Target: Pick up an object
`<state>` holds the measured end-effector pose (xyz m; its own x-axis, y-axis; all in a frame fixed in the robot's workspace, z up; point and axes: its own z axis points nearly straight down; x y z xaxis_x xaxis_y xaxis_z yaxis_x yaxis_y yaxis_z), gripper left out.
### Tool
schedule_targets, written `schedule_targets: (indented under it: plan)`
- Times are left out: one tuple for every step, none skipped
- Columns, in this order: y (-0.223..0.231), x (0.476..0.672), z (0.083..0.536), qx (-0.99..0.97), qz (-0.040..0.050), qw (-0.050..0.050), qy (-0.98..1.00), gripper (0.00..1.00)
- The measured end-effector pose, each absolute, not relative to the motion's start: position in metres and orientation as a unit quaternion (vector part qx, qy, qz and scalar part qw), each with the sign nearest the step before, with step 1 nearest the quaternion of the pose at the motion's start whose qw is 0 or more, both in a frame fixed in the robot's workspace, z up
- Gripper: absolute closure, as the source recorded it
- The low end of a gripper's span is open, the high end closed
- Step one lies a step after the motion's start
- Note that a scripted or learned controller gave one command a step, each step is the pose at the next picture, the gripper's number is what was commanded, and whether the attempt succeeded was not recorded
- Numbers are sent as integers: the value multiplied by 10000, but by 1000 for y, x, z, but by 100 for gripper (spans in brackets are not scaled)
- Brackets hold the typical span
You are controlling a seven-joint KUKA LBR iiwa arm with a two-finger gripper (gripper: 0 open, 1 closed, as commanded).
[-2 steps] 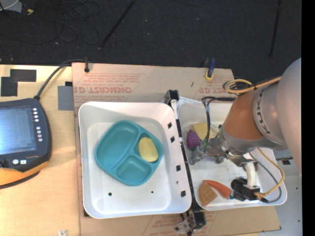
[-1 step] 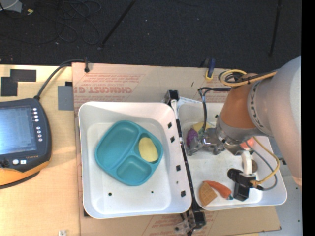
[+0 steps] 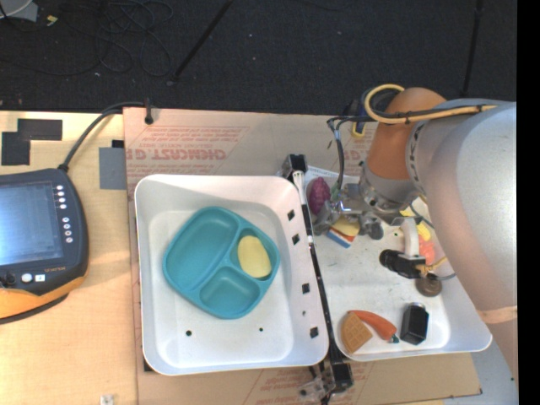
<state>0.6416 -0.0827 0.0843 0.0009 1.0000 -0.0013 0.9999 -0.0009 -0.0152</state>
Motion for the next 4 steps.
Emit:
schedule_targets:
  plan:
    - [-156, 644, 88, -7075, -15, 43, -7067, 0]
    - [-155, 643, 97, -7045, 19, 31, -7097, 100]
    - [-103, 615, 121, -7060, 3, 22, -7082, 100]
    - [-79, 585, 147, -7064, 7, 21, -7078, 100]
